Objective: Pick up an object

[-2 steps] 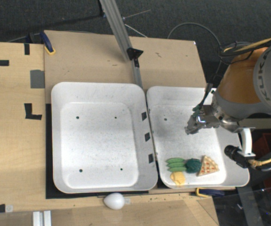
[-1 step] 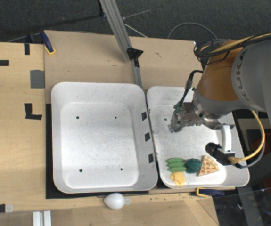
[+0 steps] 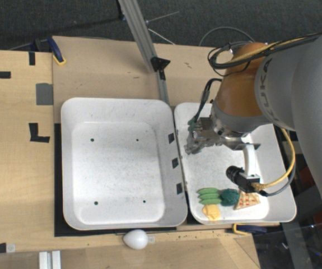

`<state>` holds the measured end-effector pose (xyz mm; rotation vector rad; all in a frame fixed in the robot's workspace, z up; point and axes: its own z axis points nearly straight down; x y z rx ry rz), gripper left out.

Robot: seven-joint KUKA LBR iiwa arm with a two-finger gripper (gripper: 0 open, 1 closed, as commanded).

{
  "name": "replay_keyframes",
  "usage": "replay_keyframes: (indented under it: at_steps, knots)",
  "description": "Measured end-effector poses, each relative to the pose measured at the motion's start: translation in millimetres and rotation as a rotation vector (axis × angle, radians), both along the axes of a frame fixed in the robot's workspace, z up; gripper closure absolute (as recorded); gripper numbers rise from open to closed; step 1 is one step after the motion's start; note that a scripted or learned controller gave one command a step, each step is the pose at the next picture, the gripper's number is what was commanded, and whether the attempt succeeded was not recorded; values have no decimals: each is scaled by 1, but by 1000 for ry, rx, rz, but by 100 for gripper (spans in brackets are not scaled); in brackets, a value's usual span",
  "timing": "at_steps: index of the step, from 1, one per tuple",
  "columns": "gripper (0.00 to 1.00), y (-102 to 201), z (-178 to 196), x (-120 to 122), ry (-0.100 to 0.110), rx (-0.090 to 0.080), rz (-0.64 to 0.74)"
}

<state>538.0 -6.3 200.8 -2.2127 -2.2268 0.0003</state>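
My bench (image 3: 15, 150) is pale wood with black tape marks (image 3: 36, 132) on its left side. Beyond its far edge lies dark grey carpet (image 3: 65, 7). A grey metal pole (image 3: 141, 29) slants in from the far side.

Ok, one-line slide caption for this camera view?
KUKA arm's gripper low over the right bin, away from the toys clustered at its near edge.

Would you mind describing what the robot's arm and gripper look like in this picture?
The arm is bulky and light grey, with faint lettering on its side and a glossy orange band above the wrist. Black cables loop over the band; a yellow cable curves below. The gripper is a dark grey metal assembly.
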Motion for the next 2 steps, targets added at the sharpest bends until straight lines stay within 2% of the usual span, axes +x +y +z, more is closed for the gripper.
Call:
replay_keyframes:
  at_steps: [1,2]
  knots:
    - [100,47,14,8,-1,0,0]
    - [100,96,9,18,1,0,0]
